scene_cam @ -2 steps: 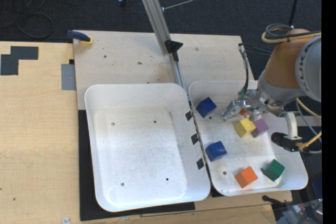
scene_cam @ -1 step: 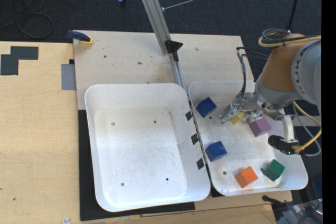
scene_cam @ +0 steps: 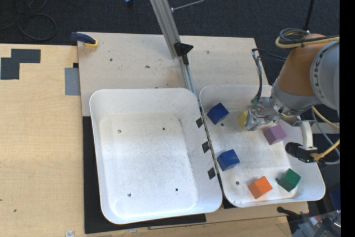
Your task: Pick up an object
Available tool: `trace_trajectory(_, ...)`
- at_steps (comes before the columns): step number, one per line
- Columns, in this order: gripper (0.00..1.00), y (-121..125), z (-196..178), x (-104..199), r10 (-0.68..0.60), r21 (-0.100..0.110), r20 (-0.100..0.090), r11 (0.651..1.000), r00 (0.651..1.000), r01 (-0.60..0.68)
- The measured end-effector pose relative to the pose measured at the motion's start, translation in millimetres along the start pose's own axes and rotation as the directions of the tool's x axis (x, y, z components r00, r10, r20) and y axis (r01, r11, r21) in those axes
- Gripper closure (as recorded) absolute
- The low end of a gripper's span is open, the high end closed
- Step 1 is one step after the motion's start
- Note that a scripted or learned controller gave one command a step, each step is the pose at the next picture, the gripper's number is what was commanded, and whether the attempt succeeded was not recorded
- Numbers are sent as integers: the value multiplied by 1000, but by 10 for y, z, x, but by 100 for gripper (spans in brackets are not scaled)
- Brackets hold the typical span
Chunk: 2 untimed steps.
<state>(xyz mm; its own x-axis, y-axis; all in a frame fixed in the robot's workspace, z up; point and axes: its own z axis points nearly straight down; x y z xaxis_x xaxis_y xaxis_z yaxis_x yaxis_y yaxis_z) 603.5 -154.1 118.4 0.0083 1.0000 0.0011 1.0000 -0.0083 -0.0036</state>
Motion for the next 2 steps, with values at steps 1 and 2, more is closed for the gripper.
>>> trace_trajectory(1,100,13,-627,-61,-2,-7,2,1000,1000,2)
trace_trajectory(2,100,27,-1264,-102,-7,-9,3,1000,1000,7)
